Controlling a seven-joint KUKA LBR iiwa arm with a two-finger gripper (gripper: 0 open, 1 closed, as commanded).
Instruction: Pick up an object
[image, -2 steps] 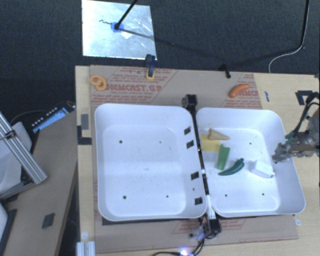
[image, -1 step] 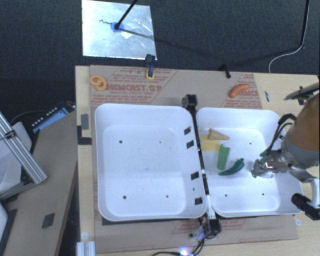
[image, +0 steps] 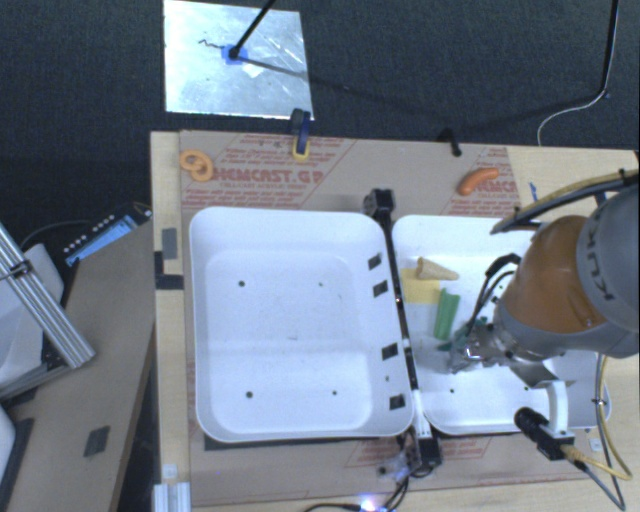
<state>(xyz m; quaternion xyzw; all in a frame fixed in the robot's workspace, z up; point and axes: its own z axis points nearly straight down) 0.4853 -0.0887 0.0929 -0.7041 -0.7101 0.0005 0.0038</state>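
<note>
On the right side of the frame, the grey and orange arm (image: 570, 290) reaches over the right bin (image: 470, 405), and its end effector (image: 466, 350) hangs low just beside a green block (image: 445, 315); it is too small and dark to tell how wide it is or if it grips anything. The green block lies in the upper left part of that bin, touching a yellow piece (image: 421, 291), with a tan cone (image: 436, 269) just above them. The left bin (image: 290, 320) sits beside it on the counter (image: 330, 165)

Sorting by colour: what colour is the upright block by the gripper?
Green block, in the camera view.
</note>
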